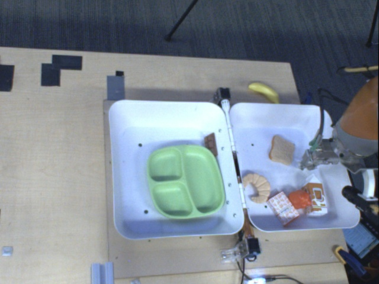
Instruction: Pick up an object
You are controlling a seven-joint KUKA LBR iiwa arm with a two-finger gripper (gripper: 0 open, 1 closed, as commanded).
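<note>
The right bin (pixel 260 117) holds a slice of toast (pixel 282 149), a croissant (pixel 257 186), a red-and-white checked packet (pixel 282 207) and an orange-and-white carton (pixel 312 198). My gripper (pixel 315 157) hangs over the right side of this bin, just right of the toast and above the carton. Nothing shows between its fingers. The arm's orange band (pixel 360 112) sits at the view's right edge.
The left bin (pixel 127 129) holds a green divided plate (pixel 185 181) and a small brown piece (pixel 210 141) by the divider. A banana (pixel 263 91) lies on the bench behind the right bin. Cables and a clip (pixel 243 250) sit in front.
</note>
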